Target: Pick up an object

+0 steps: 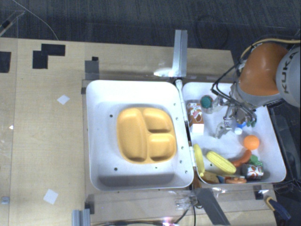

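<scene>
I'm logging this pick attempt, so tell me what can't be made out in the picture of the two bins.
- Gripper in the camera view: too small and blurred to tell how the jaws stand, or whether anything sits between them.
- Blue object beside it: partly covered by the gripper, identity unclear.
- Items at the right bin's near edge: piled and overlapping under the corn, too small to name.
- Small package: print unreadable.
</scene>
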Available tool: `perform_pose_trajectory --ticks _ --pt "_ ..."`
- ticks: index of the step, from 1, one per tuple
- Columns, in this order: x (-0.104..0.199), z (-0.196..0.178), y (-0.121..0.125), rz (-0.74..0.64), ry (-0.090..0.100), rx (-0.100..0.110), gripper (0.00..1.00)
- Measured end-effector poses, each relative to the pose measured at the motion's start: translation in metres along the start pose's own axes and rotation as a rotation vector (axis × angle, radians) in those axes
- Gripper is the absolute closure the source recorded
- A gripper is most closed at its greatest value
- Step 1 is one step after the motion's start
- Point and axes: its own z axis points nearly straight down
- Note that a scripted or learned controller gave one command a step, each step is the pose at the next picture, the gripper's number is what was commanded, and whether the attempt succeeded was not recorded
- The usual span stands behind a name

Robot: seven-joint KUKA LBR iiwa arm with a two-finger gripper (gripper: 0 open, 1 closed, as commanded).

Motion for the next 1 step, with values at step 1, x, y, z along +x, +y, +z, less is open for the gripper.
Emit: perform_pose_trajectory --ticks 1 --pt "0.0736 0.0009 0.0129 0.118 -0.001 0.000 0.00"
